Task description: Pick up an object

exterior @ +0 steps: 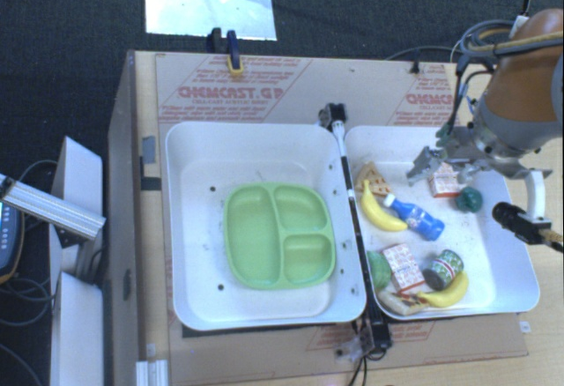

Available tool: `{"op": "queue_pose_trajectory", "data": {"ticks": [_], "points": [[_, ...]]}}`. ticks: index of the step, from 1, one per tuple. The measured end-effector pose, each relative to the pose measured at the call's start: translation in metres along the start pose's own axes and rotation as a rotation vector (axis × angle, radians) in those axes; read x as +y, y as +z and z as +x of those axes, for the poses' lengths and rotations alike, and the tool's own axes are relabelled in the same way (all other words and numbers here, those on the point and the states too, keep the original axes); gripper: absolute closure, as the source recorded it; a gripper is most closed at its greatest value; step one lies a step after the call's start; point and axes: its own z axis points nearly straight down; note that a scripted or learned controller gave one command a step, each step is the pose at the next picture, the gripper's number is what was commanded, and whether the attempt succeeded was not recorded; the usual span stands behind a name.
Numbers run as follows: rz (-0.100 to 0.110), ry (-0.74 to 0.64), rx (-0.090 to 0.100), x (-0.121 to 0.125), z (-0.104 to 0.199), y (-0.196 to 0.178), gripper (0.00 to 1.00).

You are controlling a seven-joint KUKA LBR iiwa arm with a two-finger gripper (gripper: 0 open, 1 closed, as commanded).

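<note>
Camera view. Bench board point(264, 89): brown sheet, red print reading "CHEMCAST GP", repeated at 1 o'clock, partly cut off.

Left bin point(189, 199): white, shallow. Holds one green divided plate point(279, 235) with three compartments, lying flat at centre.

Right bin point(515, 274): white, shallow, touching the left bin along a black divider. Contents:
- Banana point(377, 210), at 9 o'clock, curved, just beside the divider.
- Blue and white bottle point(414, 217), lying on its side, touching that banana.
- Small red and white carton point(443, 182), at 12 o'clock; print too small to read.
- Dark green ball point(470, 198), just beside the carton.
- Red and white patterned box point(403, 266), at 7 o'clock; text unreadable.
- Green can point(443, 268), tilted, beside the box.
- Second banana point(445, 292), at 6 o'clock, under the can.

Gripper point(449, 159): grey, hovering over the carton at the bin's 12 o'clock. Its fingers are spread apart, with nothing between them.
</note>
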Motion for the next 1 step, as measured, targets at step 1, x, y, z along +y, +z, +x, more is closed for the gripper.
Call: {"op": "queue_pose_trajectory", "data": {"ticks": [1], "points": [[0.002, 0.002, 0.0, -0.0238, -0.0118, 0.0785, 0.0]]}}
